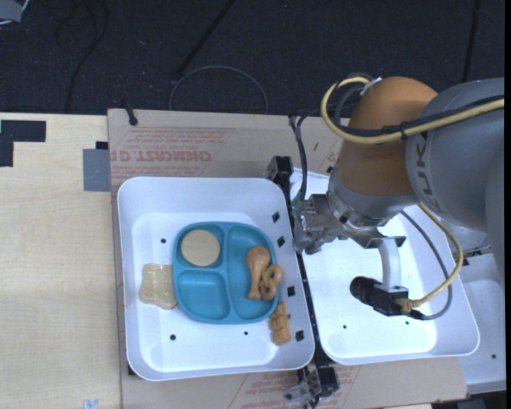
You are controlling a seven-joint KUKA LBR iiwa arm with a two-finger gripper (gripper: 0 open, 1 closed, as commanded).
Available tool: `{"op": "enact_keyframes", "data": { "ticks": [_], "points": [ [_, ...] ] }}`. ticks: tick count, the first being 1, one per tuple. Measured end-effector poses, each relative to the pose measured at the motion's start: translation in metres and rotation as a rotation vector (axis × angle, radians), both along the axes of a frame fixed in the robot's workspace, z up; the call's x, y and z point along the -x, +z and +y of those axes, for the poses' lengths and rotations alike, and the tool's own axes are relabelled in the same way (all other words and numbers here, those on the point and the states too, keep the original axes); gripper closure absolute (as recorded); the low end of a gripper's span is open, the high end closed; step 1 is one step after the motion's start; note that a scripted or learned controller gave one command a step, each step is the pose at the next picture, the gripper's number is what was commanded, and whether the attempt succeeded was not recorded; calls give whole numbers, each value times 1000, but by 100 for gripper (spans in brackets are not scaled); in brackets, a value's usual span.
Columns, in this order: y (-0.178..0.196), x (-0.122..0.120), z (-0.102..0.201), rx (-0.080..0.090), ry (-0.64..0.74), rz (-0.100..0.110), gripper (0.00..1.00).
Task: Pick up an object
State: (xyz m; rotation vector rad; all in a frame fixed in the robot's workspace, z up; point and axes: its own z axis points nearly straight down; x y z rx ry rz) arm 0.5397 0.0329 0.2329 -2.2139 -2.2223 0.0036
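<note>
Low over the seam between the two bins (145, 348) hangs the claw (312, 233); whether it is spread or pressed together I cannot tell. Just to its left in the view sits a blue tray (206, 301) with a tan disc (199, 247) and a pretzel (262, 273). Past the tray lies a pale slab (158, 285); below the claw, a brown chunk (279, 324).

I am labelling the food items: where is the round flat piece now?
The round tan piece lies in the upper-left compartment of the blue divided plate, in the left white bin, left of the pretzel-shaped piece.
</note>
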Motion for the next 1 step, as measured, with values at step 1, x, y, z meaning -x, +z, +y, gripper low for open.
{"op": "enact_keyframes", "data": {
  "ticks": [1],
  "points": [
    [3, 3, 45, 0, 1, -1, 100]
  ]
}}
